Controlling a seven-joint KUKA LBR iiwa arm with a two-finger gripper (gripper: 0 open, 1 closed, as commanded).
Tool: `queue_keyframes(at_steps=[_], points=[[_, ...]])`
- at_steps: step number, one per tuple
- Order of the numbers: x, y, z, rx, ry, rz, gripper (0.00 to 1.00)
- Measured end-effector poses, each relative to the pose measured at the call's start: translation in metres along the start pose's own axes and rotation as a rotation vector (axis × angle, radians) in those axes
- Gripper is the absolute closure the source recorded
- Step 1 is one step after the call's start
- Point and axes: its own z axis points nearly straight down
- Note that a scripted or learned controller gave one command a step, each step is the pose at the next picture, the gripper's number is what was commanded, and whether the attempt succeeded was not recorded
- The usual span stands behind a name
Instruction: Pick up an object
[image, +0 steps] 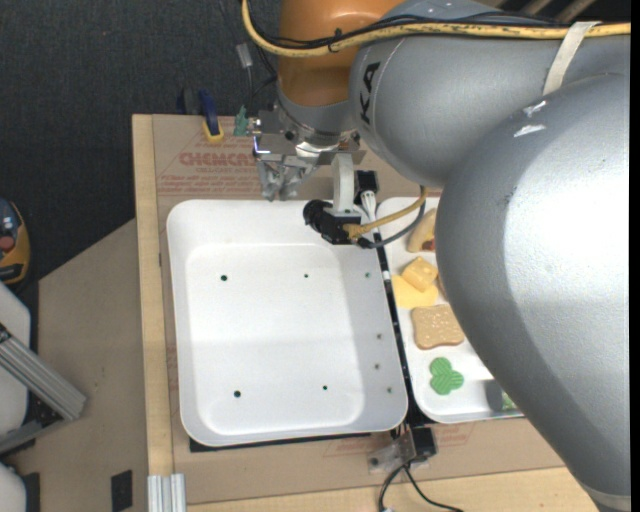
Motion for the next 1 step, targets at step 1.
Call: queue_keyframes(at_steps=[1], points=[[-0.0485,0.0024,-0.0577,-0.012,-0.004,0.013,1.00]])
